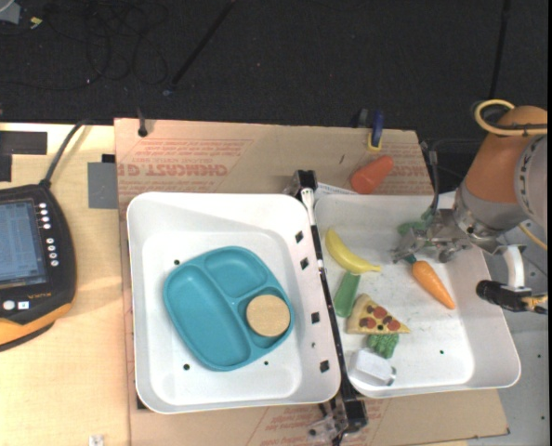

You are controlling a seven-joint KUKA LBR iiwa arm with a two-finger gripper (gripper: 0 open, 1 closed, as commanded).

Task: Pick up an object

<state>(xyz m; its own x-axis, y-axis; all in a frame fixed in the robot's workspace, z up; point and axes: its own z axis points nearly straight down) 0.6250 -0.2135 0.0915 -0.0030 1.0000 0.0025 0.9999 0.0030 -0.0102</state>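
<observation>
My gripper [423, 245] is low in the right bin [485, 360], near its far right side. It hangs just above the leafy end of an orange carrot [434, 283], with a bit of green [411, 227] beside it. Whether it touches the carrot is unclear. Further left in the same bin lie a yellow banana [350, 252], a green pickle-like piece [347, 292], a pizza slice [376, 318], a dark green piece [383, 345] and a small white block [374, 370].
The left bin [164, 221] holds a teal divided plate [211, 309] with a tan round disc [269, 315] on it. A red-orange object [372, 175] lies on the cardboard behind the right bin. A control pendant [16, 254] sits at far left.
</observation>
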